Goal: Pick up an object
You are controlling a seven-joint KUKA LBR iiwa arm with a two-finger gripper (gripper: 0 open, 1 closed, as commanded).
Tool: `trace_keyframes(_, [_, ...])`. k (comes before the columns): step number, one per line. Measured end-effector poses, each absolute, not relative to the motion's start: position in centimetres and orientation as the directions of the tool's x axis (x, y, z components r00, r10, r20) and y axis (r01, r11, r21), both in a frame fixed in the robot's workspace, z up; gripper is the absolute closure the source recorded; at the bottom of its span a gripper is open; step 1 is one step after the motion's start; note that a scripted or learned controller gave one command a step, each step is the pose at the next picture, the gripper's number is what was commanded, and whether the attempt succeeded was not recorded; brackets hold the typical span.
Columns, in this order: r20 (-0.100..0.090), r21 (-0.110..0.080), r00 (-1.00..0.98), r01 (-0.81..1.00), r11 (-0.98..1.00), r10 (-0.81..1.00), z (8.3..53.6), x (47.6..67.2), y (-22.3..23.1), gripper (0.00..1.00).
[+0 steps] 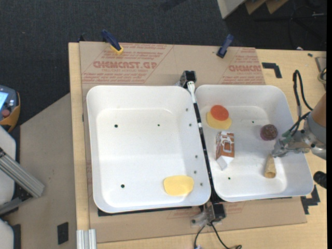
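Observation:
The right bin (290,180) holds several objects. A maroon ball (268,132) lies near its right wall, and a tan cork-shaped piece (270,166) lies below the ball. A brown and white carton (225,147) sits at the middle left, with an orange disc (219,112) resting on a yellow piece (215,121) above it. My gripper (280,149) reaches in from the right and hangs low between the ball and the cork piece, just above the cork's top end. I see nothing held in it.
The left bin (104,139) holds one yellow oval object (178,185) near its front right corner. A black divider strip (199,134) runs between the bins. Cables (297,95) hang by the arm at the right, and blue clamps (112,41) hold the cardboard base at the back.

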State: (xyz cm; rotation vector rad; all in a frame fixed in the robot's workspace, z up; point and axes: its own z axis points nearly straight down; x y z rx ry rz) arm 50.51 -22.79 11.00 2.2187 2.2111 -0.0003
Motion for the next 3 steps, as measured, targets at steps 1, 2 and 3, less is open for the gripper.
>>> trace_keyframes(1, [-0.013, 0.024, 0.003, 1.000, -0.002, 1.000, 9.2, 48.6, -22.7, 1.00])
trace_keyframes(2, [-0.001, 0.023, -0.015, 1.000, 0.015, 1.000, 24.7, 54.4, -12.4, 1.00])
trace_keyframes(3, [-0.006, 0.001, 0.003, 1.000, -0.003, 1.000, 10.6, 61.1, -22.9, 1.00])
